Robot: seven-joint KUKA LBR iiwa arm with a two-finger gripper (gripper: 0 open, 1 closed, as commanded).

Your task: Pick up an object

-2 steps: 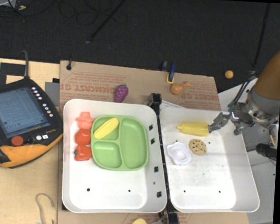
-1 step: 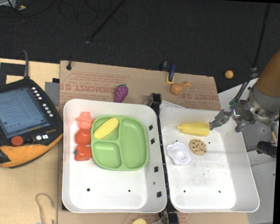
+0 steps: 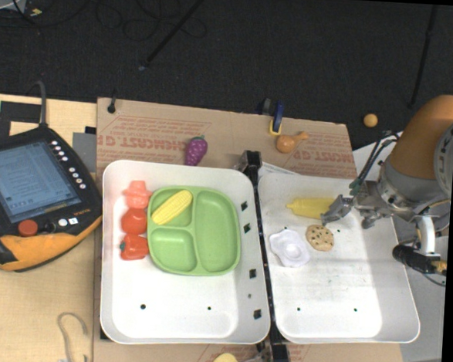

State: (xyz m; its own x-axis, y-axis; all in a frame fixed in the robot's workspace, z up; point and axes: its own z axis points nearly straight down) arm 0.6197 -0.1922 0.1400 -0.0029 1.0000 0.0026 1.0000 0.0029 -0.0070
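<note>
Hovering: end effector (image 3: 337, 209) beside banana (image 3: 308, 208) | finger state: can't tell, too small | arm cut off rt

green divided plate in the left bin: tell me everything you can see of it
The green plate looks like matte plastic, rounded-square, with three compartments: two small on its left, one large on its right. It lies flat in the left bin. A yellow corn cob rests in the upper-left compartment. Red-orange toy foods sit against its left edge.

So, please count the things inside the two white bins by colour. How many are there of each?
Green: 1, plate
Yellow: 2, corn, banana
Red or orange: 3, toys
White: 1, cup
Brown: 1, cookie
Total: 8
</note>
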